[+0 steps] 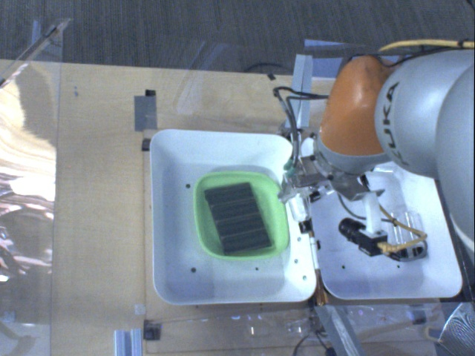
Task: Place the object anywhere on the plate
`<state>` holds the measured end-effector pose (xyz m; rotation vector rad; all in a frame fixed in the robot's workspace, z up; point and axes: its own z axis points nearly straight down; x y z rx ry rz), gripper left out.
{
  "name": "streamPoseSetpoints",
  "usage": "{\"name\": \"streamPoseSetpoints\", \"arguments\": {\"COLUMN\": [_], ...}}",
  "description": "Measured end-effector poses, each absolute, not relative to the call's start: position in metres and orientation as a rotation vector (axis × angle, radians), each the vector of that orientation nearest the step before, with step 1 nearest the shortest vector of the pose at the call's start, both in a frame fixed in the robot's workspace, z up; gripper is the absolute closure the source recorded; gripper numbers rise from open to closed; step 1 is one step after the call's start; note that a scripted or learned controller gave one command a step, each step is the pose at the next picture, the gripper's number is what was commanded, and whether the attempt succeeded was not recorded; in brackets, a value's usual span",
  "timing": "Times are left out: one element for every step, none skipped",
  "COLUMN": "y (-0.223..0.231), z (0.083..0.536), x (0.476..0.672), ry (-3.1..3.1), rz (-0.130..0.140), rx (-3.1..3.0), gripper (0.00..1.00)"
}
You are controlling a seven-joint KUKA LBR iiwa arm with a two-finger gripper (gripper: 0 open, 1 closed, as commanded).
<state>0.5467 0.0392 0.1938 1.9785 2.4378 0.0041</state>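
dark block lies on green plate, near the hand; hand's opening unclear.

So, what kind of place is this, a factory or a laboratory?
Probably a robotics laboratory or test cell. A grey and orange KUKA arm reaches over two shallow white bins, a left bin and a right bin, side by side on a plain wooden bench.

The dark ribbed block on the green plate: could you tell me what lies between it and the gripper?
In the camera view, only the right rim of the green plate separates the dark ribbed block from the gripper; nothing else lies there.
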Motion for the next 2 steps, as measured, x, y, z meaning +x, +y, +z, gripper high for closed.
{"name": "streamPoseSetpoints", "arguments": {"y": [0.039, -0.018], "z": [0.194, 0.199], "x": [0.547, 0.568], "ry": [2.437, 2.473], "rz": [0.005, 0.008], "rx": [1.979, 1.927], "gripper": [0.0, 0.0]}}
